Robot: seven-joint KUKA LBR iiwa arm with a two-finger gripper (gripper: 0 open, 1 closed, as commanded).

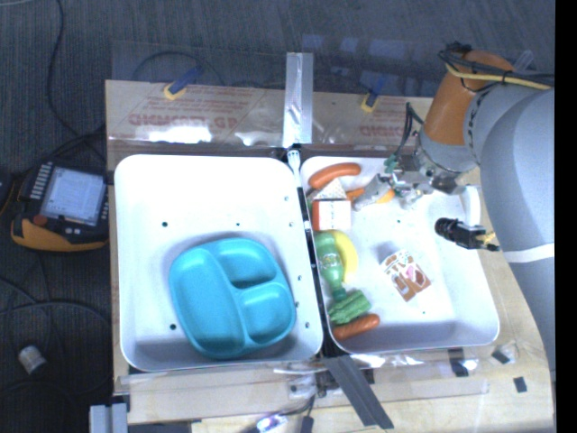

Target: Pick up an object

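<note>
Handheld pendant (63, 207) left of bench (216, 115)

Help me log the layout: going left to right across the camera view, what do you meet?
Handheld screen device → blue divided tray → yellow toy → printed packet → grey arm.

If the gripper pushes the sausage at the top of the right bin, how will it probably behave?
The sausage is long and rounded, so it would probably roll sideways rather than slide. Its surface looks smooth and glossy, so it may slip under a push. It lies near the right bin's wall and a small white box, which could stop it quickly.
</note>
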